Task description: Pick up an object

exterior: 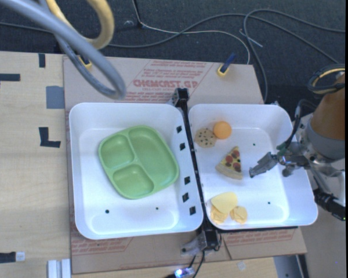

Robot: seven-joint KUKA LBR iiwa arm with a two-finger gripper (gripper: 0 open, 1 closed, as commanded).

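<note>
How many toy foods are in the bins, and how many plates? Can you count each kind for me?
Green divided plate: 1
Cookie: 1
Orange ball-shaped fruit: 1
Pizza slice: 1
Yellow chip-like pieces: 1 cluster, too blurred to split
Total: 5

Green tray (138,162) sits in a white bin (81,172). Orange ball (222,130), tan cookie (205,136) with dark specks, yellow pizza slice (230,163) dotted red, pale yellow chips (227,207). Grey arm (327,129) shows its orange band.
</note>
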